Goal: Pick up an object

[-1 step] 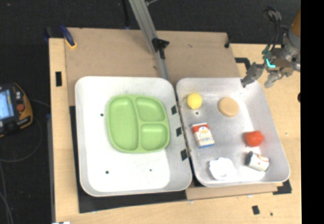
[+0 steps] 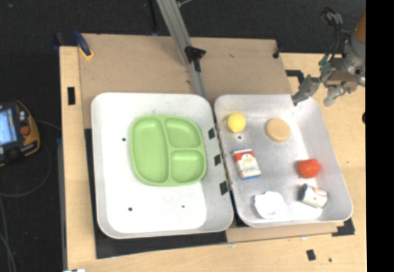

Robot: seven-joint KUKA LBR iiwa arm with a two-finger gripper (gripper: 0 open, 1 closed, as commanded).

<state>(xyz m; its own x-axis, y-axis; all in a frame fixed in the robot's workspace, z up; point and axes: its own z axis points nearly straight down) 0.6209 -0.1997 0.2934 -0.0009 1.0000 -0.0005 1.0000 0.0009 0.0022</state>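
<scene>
Tool [image 2: 317, 91] spread, holding nothing, at right bin's [image 2: 332, 141] far corner; arm cut off at right.

yellow ball [image 2: 236, 122]: right bin's [image 2: 332, 141] far-left corner
tan disc [image 2: 278, 130]: far middle
carton [image 2: 247, 164]: left edge
red object [image 2: 309, 168]: right edge

Camera: single, fixed above the bench [image 2: 141, 64], looking down at a slant from moderate height. Field covers both white bins, left bin [image 2: 111, 203] and right bin [image 2: 335, 160], with dark floor beyond the far edge.
</scene>
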